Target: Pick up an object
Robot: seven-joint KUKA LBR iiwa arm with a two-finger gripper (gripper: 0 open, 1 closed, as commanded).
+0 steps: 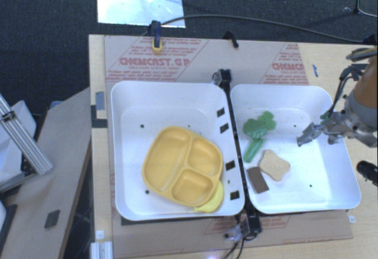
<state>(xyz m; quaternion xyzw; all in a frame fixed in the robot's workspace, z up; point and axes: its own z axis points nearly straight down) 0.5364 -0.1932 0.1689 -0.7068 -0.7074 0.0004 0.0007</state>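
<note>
We look down at a slant on a wooden bench (100,151) that carries two shallow white bins side by side. In the left bin (133,104) lies a yellow plate (183,164) with three compartments, tilted a little, and a yellow banana (211,199) peeks out from under its lower right edge. The right bin (307,193) holds three small things grouped near its left side: a green piece of broccoli (258,131) with its stalk pointing down toward us, a slice of bread (274,165) just below and to the right of that stalk, and a small brown block (257,179) touching the bread's lower left corner. The grey arm (363,104) reaches in from the right, and its hand (319,133) hangs over the right part of the right bin, well apart from the bread and the broccoli. We see two grey fingers (306,134) spread apart with nothing between them. All three things lie on the bin floor. A black cable (248,19) runs across the dark floor beyond the bench.
</note>
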